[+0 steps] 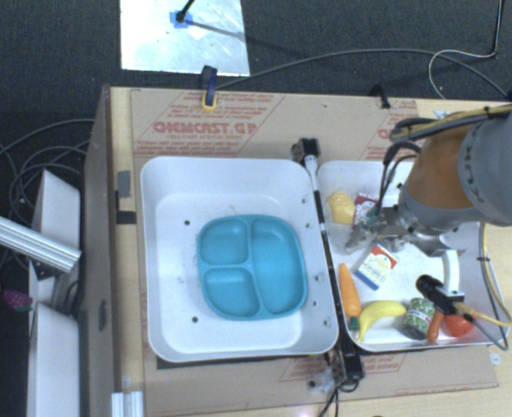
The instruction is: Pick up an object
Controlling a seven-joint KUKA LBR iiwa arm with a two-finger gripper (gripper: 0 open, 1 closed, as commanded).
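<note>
The carrot [349, 290] lies in the right bin [468, 341], close against that bin's left wall, its long axis running nearly straight up and down the view with the narrow tip toward the far side. Just beside its near end a banana [379, 314] curves off to the right, its long axis crosswise. A small white carton [376, 267] with red and blue print sits tilted just right of the carrot — and farther back a pale yellow lump [341, 207] rests near the bin's far left corner. Toward the near right corner are a dark green item [418, 317] and a red one [458, 325], touching or nearly so.

The gripper [366, 230] hangs low over the bin between the yellow lump and the carton; whether its jaws are apart or together I cannot tell — the grey arm [490, 168] covers much of that side.

In the left bin [173, 189] lies a blue divided plate [252, 265]. Both bins sit on a cardboard-covered surface [238, 124].
</note>
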